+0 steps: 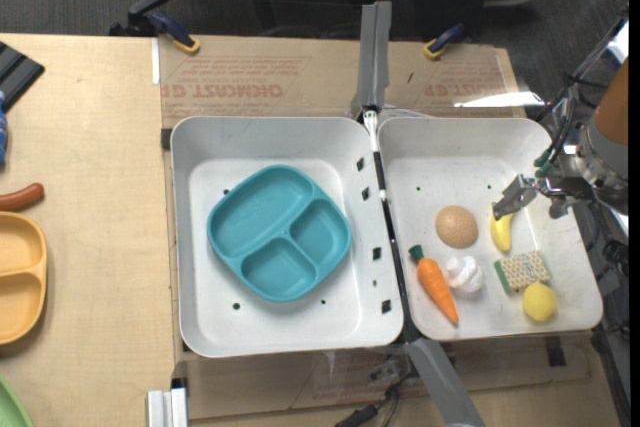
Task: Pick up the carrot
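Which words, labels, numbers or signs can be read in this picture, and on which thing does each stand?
Red print on the flat brown cardboard sheet behind the two white bins: it appears upside down and too blurred to read with certainty.
The white bins, turquoise divided plate and orange toy carrot show no text.

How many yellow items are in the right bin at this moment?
2. A banana lies just below the gripper, right of the brown egg. A lemon sits near the front right corner, below the sponge. None looks hidden.
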`<state>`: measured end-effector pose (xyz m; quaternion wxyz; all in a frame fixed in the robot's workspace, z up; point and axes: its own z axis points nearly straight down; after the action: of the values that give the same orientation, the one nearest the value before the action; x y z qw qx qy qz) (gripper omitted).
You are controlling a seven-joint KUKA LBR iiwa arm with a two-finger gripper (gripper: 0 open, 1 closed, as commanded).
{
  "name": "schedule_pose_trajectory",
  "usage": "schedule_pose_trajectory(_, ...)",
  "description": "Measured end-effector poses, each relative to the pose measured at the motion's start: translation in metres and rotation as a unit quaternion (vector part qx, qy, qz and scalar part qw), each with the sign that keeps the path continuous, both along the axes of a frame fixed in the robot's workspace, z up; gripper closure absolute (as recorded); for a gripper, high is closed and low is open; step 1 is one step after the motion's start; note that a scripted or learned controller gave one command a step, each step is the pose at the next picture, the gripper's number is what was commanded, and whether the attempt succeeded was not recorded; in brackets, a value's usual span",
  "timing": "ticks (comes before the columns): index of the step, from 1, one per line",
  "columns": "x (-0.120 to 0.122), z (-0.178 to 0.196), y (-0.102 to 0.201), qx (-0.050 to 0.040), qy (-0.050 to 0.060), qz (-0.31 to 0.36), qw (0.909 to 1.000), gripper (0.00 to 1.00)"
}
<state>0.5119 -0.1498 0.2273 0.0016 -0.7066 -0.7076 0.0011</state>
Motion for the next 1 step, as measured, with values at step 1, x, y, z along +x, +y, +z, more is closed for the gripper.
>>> schedule_pose_trajectory(1, -0.0353, -0.0847, 0.0578, -0.0006, 0.001, -0.189, 0.9820, 0.00)
